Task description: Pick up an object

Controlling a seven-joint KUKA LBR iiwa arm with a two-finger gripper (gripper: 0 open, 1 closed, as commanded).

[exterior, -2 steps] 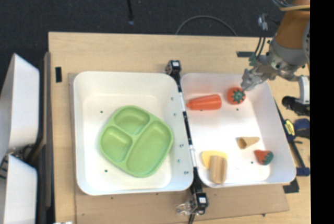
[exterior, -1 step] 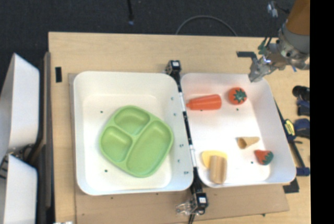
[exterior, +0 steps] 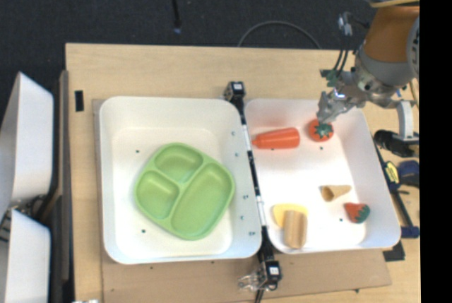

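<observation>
1. Red and round, the toy tomato [exterior: 320,131] sits at the far side of the right bin [exterior: 367,153].
2. The gripper [exterior: 329,112] hangs right over it, a bit to its far right, almost touching.
3. Nobody can tell if it is open or closed.
4. The orange carrot [exterior: 275,138] lies just left of the tomato, long side going left to right.
5. A green plate [exterior: 185,190] rests in the left bin [exterior: 113,153].

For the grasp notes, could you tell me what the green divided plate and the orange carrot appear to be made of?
Green divided plate: likely moulded plastic, uniform colour with a soft sheen. Orange carrot: probably toy plastic, smooth and evenly orange, though the view is too coarse to rule out rubber.
</observation>
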